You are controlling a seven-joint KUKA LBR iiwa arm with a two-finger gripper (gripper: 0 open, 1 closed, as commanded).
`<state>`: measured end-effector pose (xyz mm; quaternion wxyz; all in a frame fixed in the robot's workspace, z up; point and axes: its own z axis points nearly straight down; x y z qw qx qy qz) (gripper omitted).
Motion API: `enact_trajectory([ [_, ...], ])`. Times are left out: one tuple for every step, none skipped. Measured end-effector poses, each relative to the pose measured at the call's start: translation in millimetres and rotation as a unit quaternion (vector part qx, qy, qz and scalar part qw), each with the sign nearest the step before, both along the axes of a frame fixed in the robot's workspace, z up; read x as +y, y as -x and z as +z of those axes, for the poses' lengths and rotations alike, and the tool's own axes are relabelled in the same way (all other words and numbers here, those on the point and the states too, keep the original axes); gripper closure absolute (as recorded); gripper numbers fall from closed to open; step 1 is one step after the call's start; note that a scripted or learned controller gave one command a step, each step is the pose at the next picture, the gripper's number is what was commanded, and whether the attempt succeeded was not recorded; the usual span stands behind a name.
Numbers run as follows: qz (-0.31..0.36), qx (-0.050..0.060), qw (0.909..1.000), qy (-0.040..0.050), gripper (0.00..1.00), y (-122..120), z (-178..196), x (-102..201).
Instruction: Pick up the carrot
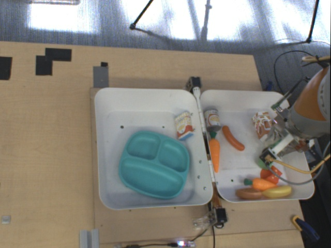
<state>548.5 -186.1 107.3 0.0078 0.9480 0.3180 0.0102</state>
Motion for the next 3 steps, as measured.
enact_trajectory([
  [-0.189, 0.010, 0.9820, -0.0069, 1.00, 16.2, 17.5, 9.6],
  [-0.093, 0.005, 0.9957, -0.0045, 1.00, 56.8, -19.4, -14.0],
  [-0.138, 0.011, 0.9903, -0.0068, 1.00, 26.6, 48.4, 39.8],
])
